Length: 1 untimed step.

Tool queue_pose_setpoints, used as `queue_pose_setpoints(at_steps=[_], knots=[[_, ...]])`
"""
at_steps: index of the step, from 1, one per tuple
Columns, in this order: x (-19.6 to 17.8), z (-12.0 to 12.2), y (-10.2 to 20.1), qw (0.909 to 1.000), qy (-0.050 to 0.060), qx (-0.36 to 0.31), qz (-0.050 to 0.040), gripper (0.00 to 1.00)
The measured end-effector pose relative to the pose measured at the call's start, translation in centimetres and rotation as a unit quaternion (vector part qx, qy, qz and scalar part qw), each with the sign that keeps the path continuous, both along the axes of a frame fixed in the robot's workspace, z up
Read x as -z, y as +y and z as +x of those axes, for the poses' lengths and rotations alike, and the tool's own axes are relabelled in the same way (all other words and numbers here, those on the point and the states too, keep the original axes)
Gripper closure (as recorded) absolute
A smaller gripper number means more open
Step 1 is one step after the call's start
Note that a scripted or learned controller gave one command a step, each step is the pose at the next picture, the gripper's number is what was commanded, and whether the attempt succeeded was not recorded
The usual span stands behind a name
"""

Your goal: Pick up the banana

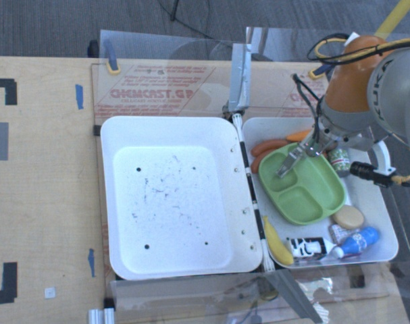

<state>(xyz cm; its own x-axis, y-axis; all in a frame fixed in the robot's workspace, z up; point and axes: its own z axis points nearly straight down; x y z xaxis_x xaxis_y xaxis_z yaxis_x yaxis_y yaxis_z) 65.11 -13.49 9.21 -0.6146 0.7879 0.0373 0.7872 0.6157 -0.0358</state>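
Nearby, claw (288, 165) spread over green tray (313, 198); banana (277, 243) beside black-white pack (307, 248)

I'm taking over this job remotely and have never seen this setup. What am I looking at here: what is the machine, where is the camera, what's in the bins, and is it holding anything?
One fixed camera looks down at a slant on a wooden bench. The grey machine with the orange band at the right is a robot arm; its gripper hangs over the green divided tray in the right bin. I see nothing between the jaws, so I would not count anything as held.

The left bin shows only small dark specks. The right bin holds the tray, an orange sausage-like piece at its upper edge, a small can, a round tan item, a blue-capped tube, and the banana, which lies along the bin's left wall near the bottom corner, apart from the gripper.
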Motion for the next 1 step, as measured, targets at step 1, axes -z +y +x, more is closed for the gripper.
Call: queue_pose_setpoints(at_steps=[1], knots=[[-1.31,0.71,0.45,0.9999,-0.015,-0.002,0.0018,1.00]])
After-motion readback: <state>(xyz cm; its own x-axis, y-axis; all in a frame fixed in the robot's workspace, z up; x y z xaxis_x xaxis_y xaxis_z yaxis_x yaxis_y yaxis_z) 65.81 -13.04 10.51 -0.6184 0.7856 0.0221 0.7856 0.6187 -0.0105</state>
